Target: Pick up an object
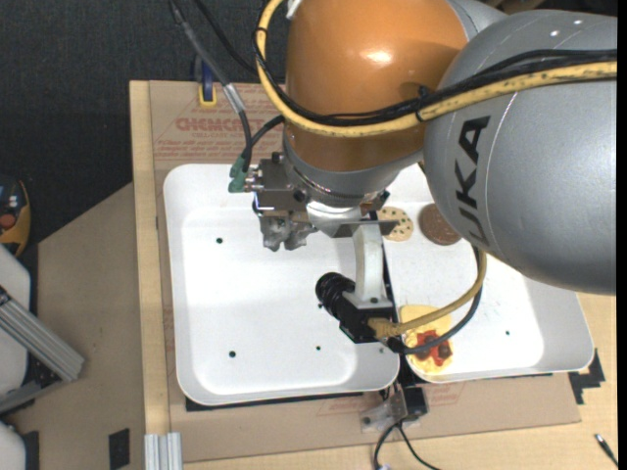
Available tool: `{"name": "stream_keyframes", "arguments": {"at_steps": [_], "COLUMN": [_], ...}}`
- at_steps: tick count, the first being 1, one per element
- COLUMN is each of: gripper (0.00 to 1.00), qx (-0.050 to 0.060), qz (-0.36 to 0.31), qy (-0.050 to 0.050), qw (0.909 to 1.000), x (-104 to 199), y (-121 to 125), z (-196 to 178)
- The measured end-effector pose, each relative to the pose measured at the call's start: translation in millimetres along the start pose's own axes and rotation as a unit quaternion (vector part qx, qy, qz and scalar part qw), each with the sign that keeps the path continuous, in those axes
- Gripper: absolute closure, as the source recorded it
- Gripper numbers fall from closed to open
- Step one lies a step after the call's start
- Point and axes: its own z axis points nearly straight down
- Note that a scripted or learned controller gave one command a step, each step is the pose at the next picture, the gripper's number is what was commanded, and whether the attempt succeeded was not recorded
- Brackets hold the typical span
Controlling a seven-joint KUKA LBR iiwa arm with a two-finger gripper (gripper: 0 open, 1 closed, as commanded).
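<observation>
We see the claw (286,231) over the left bin (225,302); open or closed, we cannot tell. At its 3 o'clock a brown disc (443,227) lies in the right bin (529,341), and a yellow-and-red thing (428,346) at 4 o'clock.

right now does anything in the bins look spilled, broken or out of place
Nothing stands out. A brown disc and a pale perforated disc lie flat side by side, and a yellow and red object sits in the near corner of the right-hand bin. No spill or damage shows.
</observation>
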Motion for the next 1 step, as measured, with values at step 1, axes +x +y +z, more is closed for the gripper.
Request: {"name": "stream_keyframes", "arguments": {"at_steps": [1], "gripper": [1.00], "qx": [-0.002], "qz": [0.000], "qy": [0.001], "qw": [1.0000], "x": [0.2], "y": [0.8], "z": [17.6]}}
